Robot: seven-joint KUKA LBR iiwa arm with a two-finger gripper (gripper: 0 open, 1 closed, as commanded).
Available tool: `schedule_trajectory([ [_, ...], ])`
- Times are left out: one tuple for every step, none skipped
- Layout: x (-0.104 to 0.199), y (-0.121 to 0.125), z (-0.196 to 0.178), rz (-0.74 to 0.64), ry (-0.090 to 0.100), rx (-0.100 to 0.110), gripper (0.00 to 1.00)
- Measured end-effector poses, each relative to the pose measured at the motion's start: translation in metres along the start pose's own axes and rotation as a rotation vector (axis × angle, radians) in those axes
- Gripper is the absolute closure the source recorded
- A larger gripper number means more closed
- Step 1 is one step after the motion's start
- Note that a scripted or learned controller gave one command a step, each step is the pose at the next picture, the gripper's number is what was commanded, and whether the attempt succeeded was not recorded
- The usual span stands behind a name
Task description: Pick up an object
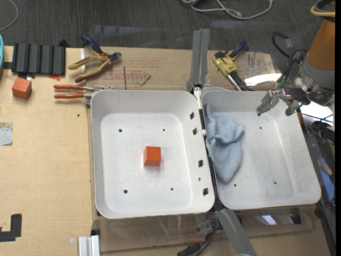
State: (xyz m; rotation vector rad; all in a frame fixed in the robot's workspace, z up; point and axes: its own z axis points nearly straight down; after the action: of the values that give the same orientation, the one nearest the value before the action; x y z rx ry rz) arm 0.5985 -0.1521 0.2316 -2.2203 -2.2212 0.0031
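1. Gripper [277, 103] hangs over the upper right corner of the right bin [298, 196], fingers spread apart, nothing between them.
2. Nearest candidate: light blue cloth [224, 145], crumpled against the right bin's left wall, to the left of the gripper and lower in the view. Long axis runs roughly top to bottom along the divider.
3. Second candidate: orange cube [152, 156], near the middle of the left bin [106, 196], well apart from the gripper, further left past the divider (no long axis, square faces).
4. Only one arm [322, 52], so nearness is about objects: my guess is the cloth is the shorter reach, a move left and down.
5. Outside the bins: another orange block [22, 87] on the bench at far left, pliers [93, 64] above the left bin, a clamp [229, 65] above the right bin.
6. Writing: faint reddish print on the cardboard behind the left bin, too small to read. No brands legible.
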Motion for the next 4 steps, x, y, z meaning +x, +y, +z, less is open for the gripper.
schedule_trajectory([
  [-0.014,-0.025,0.129,-0.365,0.001,-0.001,0.00],
  [-0.014,-0.024,0.120,-0.361,0.000,-0.004,1.00],
  [-0.037,-0.026,0.004,-0.918,-0.004,-0.006,1.00],
  [-0.070,-0.033,-0.007,-1.270,-0.004,-0.006,1.00],
])
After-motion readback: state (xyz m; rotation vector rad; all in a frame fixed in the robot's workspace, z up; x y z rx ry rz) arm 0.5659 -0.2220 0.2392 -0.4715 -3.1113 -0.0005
